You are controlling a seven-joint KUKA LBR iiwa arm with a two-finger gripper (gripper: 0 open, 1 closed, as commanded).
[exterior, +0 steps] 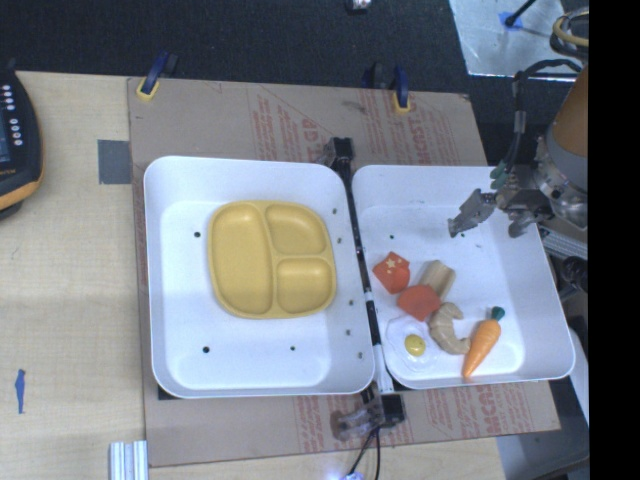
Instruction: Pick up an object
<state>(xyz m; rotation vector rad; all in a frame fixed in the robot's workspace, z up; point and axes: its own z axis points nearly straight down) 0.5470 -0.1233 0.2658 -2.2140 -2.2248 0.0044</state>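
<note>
The gripper [492, 216] is seen spread apart above the upper right part of the right bin [530, 268], with one dark finger [468, 214] angled down to the left and the other seen near the bin's right wall; nothing is held between them. The wrist and the arm [565, 158] behind it are cut off at the view's right side, so that only a tangle of grey metal, cabling and a patch of orange can be made out. Below and to the left of the gripper, well apart from it, the toy foods are gathered in the lower half of the same bin: a red strawberry-like piece [392, 270] and a red block [421, 301] just beside it, a tan cylinder [435, 277] touching the block, a beige curved piece [448, 330] whose shape is hard to name, a fried egg [412, 344] partly covered by that piece, and an orange carrot [481, 342] with a green tip lying near the bin's lower edge. The left bin [180, 348] is occupied by a yellow divided plate [270, 258] with three compartments. Both bins are set on a cardboard sheet [250, 118] held by blue clamps [400, 90] at its far edge. A dark device [15, 138] is cut off at the left edge, and its markings cannot be read.
</note>
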